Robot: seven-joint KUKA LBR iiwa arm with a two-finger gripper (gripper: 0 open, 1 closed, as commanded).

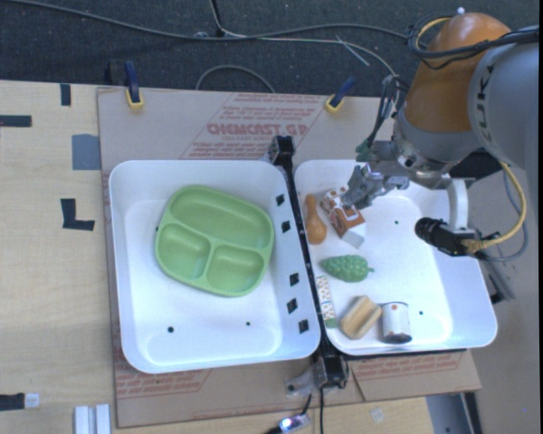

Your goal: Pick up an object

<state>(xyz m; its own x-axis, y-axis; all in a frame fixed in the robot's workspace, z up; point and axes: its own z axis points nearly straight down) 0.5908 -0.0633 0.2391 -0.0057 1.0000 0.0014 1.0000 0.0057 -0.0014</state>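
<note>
Hovering low in the right bin (452,269), the gripper (360,193) sits just above a small brown-and-white block (345,218) near the bin's upper left. Can't tell how wide it is spread, or whether it has hold of anything; the block looks to be resting on the bin floor just below the tips, not lifted. Grey arm (489,89) with the orange band comes in from the right, cables looped round it.

Likely target is that block. Just left of it, an orange carrot-like piece (315,221) lies along the divider (294,242), very close. Below, a green bumpy leaf-like thing (346,268), then a tan bread-roll shape (360,316) and a small can (396,321) side by side near the bottom edge. A thin printed strip (323,295) lies by the divider. Left bin (131,278) holds a green sectioned plate (215,240).

Risks, as a judgement: block and orange piece are crowded, so a closing gripper may nudge the orange piece or pinch both. Block sits tilted, so it could slip or rotate out on the lift. Divider wall is near, so a descent slightly off to the left may clip it.

Writing: red print on the cardboard sheet (244,120) under the bins reads roughly "CHEMCAST GP"; smaller lines are too blurred. Arm lettering at the right edge is partly cut off, unreadable. Can label is too small to read. Bench (36,269) has black tape marks.
</note>
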